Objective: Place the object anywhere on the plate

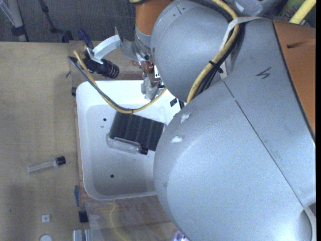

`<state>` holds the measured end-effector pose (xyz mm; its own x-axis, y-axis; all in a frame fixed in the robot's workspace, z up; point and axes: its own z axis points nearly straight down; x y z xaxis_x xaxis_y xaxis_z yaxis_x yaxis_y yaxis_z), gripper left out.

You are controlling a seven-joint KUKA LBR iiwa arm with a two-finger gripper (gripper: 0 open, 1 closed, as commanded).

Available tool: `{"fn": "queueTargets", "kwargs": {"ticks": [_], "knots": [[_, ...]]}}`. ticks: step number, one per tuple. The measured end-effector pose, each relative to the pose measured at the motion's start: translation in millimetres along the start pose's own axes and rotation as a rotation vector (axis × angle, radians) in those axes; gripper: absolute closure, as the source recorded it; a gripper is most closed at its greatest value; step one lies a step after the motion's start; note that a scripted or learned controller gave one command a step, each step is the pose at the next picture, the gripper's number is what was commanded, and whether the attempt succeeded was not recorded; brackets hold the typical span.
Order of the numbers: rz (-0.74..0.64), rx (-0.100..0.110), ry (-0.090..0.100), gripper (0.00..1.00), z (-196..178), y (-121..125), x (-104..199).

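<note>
- Hand: at the far edge of the white bin; largely masked by the grey arm; whether it grips anything cannot be told.
- One black ribbed object lies inside the bin, a clear piece at its near edge.
- One clear vial on the tan tabletop, left of the bin.
- Plate: cannot be made out.

the grey arm reaches in from the right, its bulky links close under the camera. a yellow cable runs along its casing. the orange band sits at the top, and below it the hand points downward.
</note>
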<state>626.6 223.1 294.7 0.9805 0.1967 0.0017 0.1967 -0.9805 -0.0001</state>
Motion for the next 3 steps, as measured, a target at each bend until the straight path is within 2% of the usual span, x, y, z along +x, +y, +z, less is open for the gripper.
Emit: {"fn": "queueTargets", "kwargs": {"ticks": [1, 2, 3], "knots": [[-0.004, -0.001, -0.002, 1.0, 147, -6, -35], [-0.357, 0.001, -0.005, 1.0, 157, 0, 12], [-0.66, 0.001, -0.005, 1.0, 104, 2, 24]]}}
